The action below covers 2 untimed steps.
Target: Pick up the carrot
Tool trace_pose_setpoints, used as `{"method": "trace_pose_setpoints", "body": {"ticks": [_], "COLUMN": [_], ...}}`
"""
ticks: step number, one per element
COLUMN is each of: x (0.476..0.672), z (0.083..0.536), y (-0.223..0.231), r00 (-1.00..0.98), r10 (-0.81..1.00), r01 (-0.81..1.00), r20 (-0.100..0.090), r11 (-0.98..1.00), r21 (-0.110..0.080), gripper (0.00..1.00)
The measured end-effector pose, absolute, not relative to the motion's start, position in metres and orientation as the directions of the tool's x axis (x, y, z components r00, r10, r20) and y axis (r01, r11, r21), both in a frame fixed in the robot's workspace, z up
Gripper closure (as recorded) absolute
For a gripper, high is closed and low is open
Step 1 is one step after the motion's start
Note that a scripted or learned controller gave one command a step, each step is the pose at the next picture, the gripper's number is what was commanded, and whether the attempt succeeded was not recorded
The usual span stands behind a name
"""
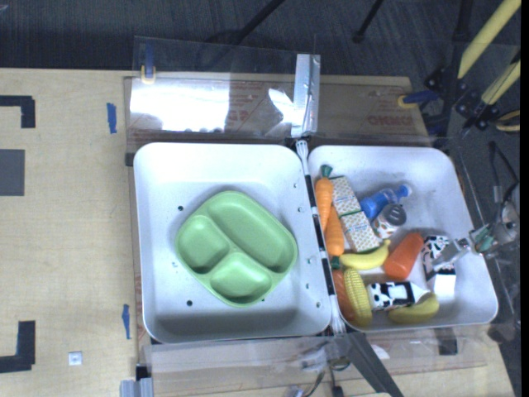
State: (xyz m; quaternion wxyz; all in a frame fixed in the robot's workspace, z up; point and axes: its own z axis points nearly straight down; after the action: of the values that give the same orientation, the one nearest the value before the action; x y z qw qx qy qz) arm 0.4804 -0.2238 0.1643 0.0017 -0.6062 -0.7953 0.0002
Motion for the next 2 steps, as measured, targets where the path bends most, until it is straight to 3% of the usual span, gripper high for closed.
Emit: {"method": "trace_pose_setpoints", "body": {"ticks": [1,2], "x": [0.494,0.518], "z": [0.114,0.106], "y": [-0.197,-0.158], "r00": [-0.373,-0.367], "r10": [0.927,0.929], "r01": [0.927,0.929], "r20": [-0.024,-0.047], "r11": [0.374,0.369], "r21": [0.02,0.035], "gripper": [0.0,0.0]}}
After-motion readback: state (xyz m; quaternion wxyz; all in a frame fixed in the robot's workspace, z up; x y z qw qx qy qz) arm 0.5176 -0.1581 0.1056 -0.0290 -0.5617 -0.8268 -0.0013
